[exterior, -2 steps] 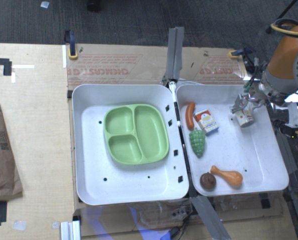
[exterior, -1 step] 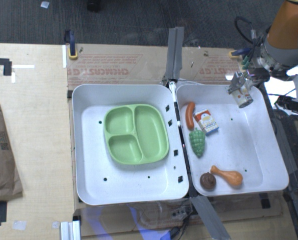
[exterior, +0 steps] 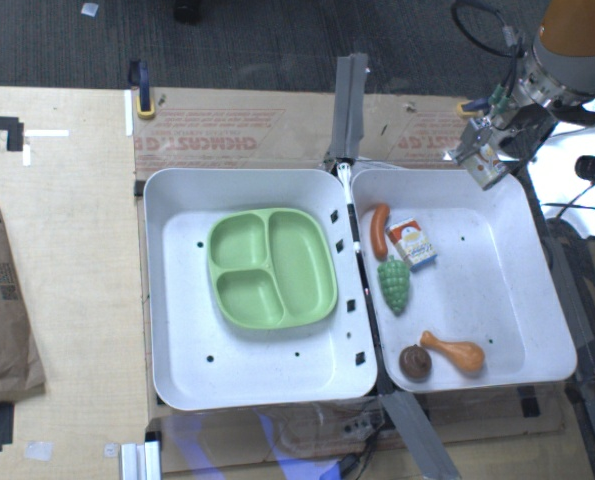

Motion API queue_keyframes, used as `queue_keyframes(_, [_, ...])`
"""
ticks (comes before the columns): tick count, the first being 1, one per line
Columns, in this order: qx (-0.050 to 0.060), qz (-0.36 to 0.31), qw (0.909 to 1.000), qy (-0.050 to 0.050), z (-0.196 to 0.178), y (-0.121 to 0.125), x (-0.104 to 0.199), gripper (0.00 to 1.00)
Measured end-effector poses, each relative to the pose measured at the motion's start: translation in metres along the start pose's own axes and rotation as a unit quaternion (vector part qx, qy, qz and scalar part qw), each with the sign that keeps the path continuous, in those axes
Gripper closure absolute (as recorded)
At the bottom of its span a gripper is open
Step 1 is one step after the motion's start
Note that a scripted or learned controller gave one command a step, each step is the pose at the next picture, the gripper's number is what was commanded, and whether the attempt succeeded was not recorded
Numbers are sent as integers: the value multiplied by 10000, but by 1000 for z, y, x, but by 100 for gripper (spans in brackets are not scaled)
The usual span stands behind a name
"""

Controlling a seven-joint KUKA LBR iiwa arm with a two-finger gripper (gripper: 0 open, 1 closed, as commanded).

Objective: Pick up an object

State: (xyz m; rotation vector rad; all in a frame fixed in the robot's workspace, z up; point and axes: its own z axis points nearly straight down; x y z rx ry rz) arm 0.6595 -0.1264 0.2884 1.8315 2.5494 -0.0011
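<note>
The right bin [exterior: 497, 268] holds a red-orange sausage [exterior: 379, 230], a small white and red carton [exterior: 412, 244], a green bumpy cluster like grapes [exterior: 394, 285], a brown round piece [exterior: 415, 363] and an orange drumstick [exterior: 455, 352]. My gripper [exterior: 484, 158] hangs above the far right corner of that bin, well apart from all of them. Nothing shows under it.
The left bin [exterior: 177, 348] carries a green three-part plate [exterior: 273, 267]. A grey divider post [exterior: 349, 108] rises behind the seam between the bins. Cardboard [exterior: 217, 133] lies behind them and a brown paper bag [exterior: 2, 298] sits at the far left.
</note>
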Motion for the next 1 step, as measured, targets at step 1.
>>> queue_keyframes(1, [21, 639, 9980, 11, 57, -7, 78, 100])
